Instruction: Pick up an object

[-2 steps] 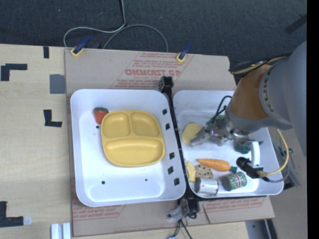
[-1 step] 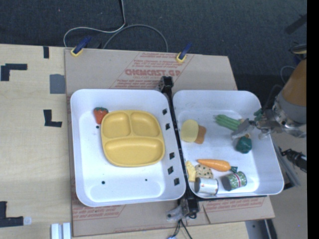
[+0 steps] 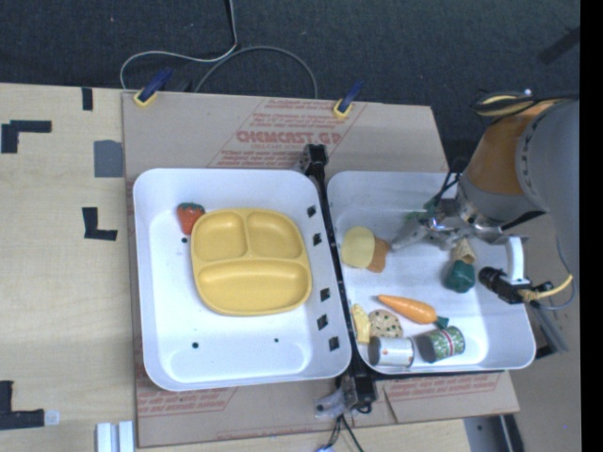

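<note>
grey rounded arm (image 3: 556,158), orange band (image 3: 497,153) above wrist. metallic end effector (image 3: 435,224), thin silvery fingers. black cable and connector (image 3: 499,283) alongside white bracket.

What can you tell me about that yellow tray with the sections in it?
The yellow tray looks like smooth plastic, with rounded corners and three compartments: two smaller ones on the far side and one long one on the near side. It lies flat in the left bin, nothing showing in its compartments. A small red toy strawberry sits against its far left corner.
</note>
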You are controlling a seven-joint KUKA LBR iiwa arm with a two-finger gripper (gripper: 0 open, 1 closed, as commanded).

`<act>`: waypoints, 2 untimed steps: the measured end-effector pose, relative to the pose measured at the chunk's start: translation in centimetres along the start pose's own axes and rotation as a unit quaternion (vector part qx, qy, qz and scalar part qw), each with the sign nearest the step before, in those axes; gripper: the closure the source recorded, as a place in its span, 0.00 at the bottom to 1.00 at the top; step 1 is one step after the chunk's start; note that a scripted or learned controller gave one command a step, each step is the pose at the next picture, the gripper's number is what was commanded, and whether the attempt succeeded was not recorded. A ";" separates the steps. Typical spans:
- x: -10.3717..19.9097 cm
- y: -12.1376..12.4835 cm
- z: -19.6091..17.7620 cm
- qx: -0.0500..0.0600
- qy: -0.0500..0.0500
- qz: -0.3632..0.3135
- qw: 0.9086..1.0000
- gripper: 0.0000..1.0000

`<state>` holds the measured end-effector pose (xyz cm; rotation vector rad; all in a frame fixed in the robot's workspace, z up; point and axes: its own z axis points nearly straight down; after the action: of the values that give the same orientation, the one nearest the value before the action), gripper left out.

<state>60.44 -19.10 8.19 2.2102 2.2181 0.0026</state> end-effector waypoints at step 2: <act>-0.3 -11.7 -0.7 -0.003 0.000 0.001 1.000 0.00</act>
<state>48.74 -19.39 8.84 2.2090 2.2131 0.0087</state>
